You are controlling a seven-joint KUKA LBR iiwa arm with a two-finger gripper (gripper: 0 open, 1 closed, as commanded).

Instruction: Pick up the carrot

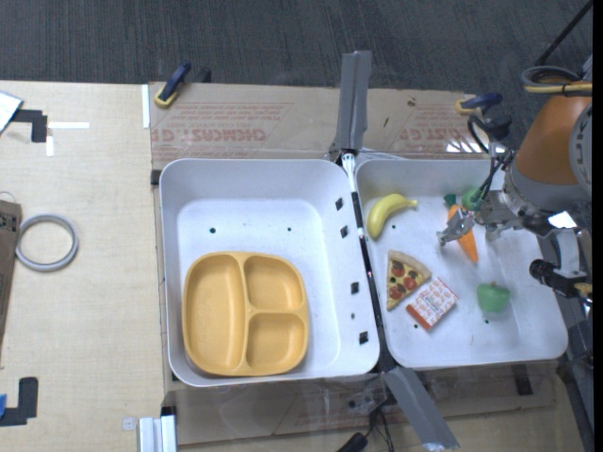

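The carrot (465, 240) lies in the right bin (528, 347), in its upper middle area, with its green top (450, 199) pointing toward the far wall. The gripper (462, 231) is down at the carrot, with metal fingers (448, 233) showing on either side of the orange body near its upper end. The carrot therefore appears to sit between the fingers, which are closed to about the width of the carrot. Whether the grip is firm cannot be determined, and it cannot be determined whether the carrot has left the bin floor. Judged from this position, the reach and the closing step look done; the lift remains. The banana (388, 212) lies to the left of the carrot, near the divider between the bins, and is apart from it. The pizza slice (405, 279) and the red-and-white packet (433, 303) lie nearer the front, below and left of the carrot. The green object (493, 298) sits below and right of the carrot, near the arm. None of these touches the carrot, so a straight upward lift appears unobstructed. The yellow plate (247, 313) occupies the left bin (188, 196) and plays no part. A roll of tape (45, 242) lies on the bench at far left.
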